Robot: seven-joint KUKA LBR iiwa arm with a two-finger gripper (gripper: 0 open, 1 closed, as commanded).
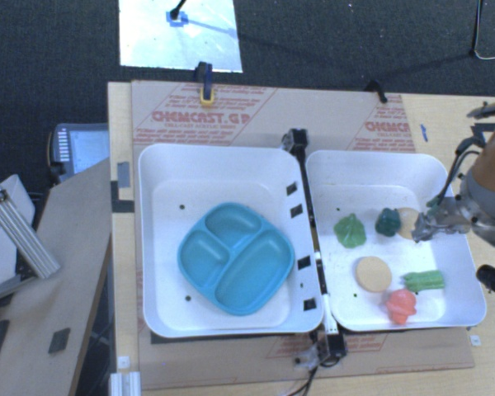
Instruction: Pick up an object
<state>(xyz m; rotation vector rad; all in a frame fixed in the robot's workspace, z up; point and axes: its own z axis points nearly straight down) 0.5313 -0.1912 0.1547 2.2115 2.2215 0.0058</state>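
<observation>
The right bin (371,170) holds several small items: a light green leafy piece (350,230), a dark teal piece (387,222), a pale cream piece (407,220) partly behind the gripper, a tan round disc (373,273), a green block (424,281) and a red-pink lump (401,304). My gripper (429,224) comes in from the right edge and sits low over the right side of this bin, right beside the cream piece and the teal piece. I see nothing lifted.
The left bin (223,159) holds a blue divided plate (235,256). A black divider with clips (307,221) runs between the bins. Cardboard (231,114) lies under both bins. A grey ramp (74,246) stands at the left.
</observation>
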